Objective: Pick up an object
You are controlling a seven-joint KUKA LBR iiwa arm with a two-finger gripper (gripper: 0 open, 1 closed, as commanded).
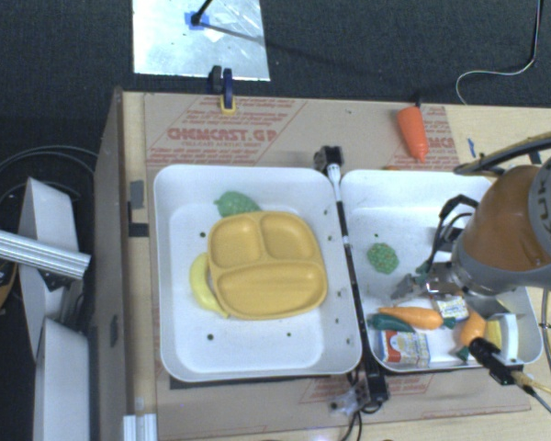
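Observation:
My gripper (421,289) hangs low over the right bin (413,200), reaching in from the right under the orange-banded wrist (507,230). It looks open, with nothing between its fingers. An orange carrot (410,318) lies just in front of it, close to the fingertips. A green leafy piece (382,257) lies to its left. A red and white packet (405,345) rests at the bin's near edge. An orange piece (469,327) and a yellow piece (493,333) lie under the wrist, partly hidden.
The left bin (179,338) holds a yellow compartment plate (264,265), with a green piece (236,202) behind it and a banana (200,286) tucked under its left side. A second carrot (410,131) lies on the bench behind the right bin.

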